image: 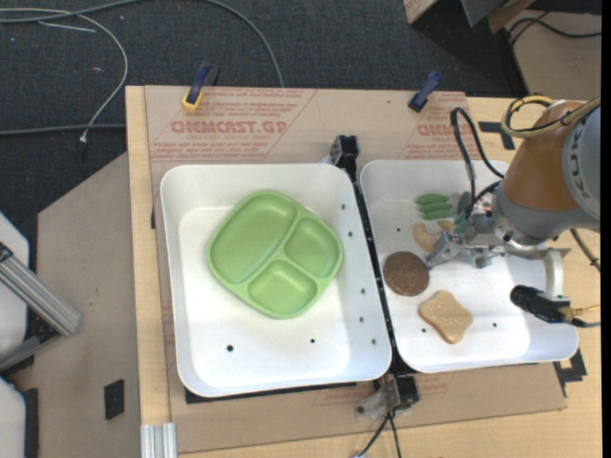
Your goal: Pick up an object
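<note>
Broadly, the counter (pixel 286 122) is a cardboard-covered board carrying 2 shallow white bins side by side. Inside the left bin (pixel 181 284) lies a green divided plate (pixel 275 253) with 3 compartments, sitting slightly askew near the bin's middle. Over the right bin (pixel 496 346) hangs the grey arm (pixel 554 175), entering from the right with cables looped above it. Its gripper (pixel 447 246) points down and left into the upper middle of that bin, but whether it is open or closed cannot be told. Below it lies a tan slice of toast (pixel 445 315) near the front wall. A round brown cookie (pixel 406 274) rests just left of the gripper, close to the bin's left wall. A green ridged item (pixel 434 204) lies toward the back, with a small tan piece (pixel 424 234) just below it.
</note>
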{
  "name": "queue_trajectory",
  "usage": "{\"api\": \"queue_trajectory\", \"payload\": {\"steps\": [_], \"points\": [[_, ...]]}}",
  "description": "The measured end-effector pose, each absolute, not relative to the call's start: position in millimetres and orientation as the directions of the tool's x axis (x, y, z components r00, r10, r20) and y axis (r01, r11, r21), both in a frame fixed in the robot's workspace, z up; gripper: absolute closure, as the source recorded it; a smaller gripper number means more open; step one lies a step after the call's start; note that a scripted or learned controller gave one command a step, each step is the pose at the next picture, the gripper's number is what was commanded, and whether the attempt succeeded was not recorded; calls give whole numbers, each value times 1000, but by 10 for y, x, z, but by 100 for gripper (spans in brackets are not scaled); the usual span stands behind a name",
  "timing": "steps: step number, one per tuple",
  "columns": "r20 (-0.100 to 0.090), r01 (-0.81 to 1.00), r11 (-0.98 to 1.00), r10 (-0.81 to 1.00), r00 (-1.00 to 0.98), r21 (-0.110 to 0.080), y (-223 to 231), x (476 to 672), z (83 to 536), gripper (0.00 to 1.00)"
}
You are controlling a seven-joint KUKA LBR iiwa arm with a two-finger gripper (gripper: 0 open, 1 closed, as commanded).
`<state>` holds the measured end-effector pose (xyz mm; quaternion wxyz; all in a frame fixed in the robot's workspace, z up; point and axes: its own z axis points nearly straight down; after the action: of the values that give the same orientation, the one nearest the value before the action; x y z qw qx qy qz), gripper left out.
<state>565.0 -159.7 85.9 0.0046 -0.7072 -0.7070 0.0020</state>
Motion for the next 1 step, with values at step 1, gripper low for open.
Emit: {"api": "queue_trajectory", "payload": {"steps": [1], "points": [[3,1000,-1,1000,1,-6,-1594,5647,837,0]]}}
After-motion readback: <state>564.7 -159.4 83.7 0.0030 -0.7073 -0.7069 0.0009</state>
